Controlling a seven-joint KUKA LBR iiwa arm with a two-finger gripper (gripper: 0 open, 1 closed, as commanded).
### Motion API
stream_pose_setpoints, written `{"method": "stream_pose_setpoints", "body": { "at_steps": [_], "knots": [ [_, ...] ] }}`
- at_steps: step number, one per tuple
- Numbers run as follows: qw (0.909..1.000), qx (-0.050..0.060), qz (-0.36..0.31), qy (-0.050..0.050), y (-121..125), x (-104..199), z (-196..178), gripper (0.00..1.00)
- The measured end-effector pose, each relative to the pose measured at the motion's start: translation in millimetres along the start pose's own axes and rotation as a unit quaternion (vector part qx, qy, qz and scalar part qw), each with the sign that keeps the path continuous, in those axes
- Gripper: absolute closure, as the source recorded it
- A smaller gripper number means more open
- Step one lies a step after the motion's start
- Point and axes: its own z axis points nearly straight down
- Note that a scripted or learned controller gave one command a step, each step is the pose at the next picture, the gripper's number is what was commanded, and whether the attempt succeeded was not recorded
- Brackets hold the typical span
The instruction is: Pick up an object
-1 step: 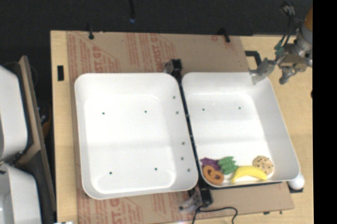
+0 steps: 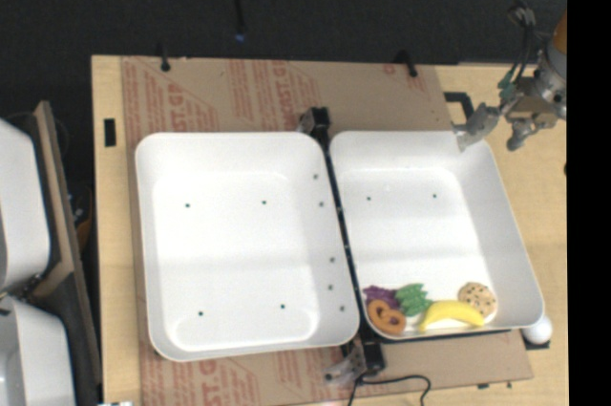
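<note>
Several small toy foods lie along the near edge of the right bin (image 2: 496,203): a yellow banana (image 2: 449,315), a round cookie (image 2: 476,299), a green leafy piece (image 2: 413,298), purple grapes (image 2: 378,295) and an orange-brown pastry (image 2: 387,319). My gripper (image 2: 495,131) hangs above the far right corner of that bin, well away from the toys. Its two fingers are spread apart and open, with nothing between them.
The left bin (image 2: 153,203) stands beside the right one on a cardboard sheet (image 2: 210,94). A black clamp (image 2: 315,120) sits at the far end of the seam between the bins. A small white ball (image 2: 539,331) rests outside the right bin's near right corner.
</note>
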Motion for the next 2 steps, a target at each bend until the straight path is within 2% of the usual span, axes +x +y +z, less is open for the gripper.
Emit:
{"method": "stream_pose_setpoints", "body": {
  "at_steps": [1,2],
  "knots": [
    [1.0000,0.003,0.000,0.000,2,-6,61,0.00],
    [1.0000,0.002,0.000,0.000,0,-7,103,0.00]
  ]
}}
